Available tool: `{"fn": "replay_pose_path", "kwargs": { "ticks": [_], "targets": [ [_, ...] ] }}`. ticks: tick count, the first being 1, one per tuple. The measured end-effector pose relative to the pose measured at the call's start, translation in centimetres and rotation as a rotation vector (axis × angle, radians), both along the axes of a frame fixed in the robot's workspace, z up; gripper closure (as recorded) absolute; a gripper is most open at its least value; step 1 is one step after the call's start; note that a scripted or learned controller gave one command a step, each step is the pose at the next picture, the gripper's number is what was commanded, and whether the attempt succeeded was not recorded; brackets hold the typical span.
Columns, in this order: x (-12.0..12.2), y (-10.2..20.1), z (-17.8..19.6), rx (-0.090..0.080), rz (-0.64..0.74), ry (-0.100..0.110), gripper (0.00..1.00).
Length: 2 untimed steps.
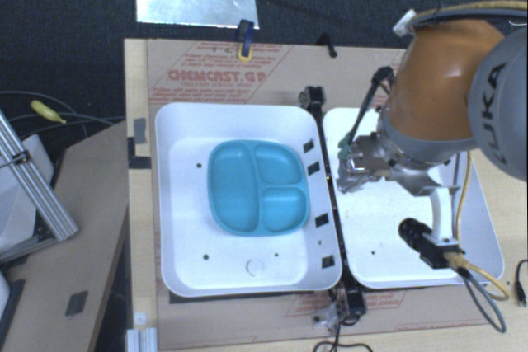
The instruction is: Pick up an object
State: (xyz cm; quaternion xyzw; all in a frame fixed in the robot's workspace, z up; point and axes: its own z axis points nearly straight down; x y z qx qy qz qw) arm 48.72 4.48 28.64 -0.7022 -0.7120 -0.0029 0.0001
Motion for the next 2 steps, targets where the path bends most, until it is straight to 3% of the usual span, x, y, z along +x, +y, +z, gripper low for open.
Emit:
{"fn": "replay_pose_path", "kwargs": {
  "ticks": [1,2],
  "targets": [
    [0.0,6.7,10.5,0.002,-0.001,-0.010,1.00],
    [0.0,11.1,18.7,0.002,-0.005,-0.008,1.00]
  ]
}}
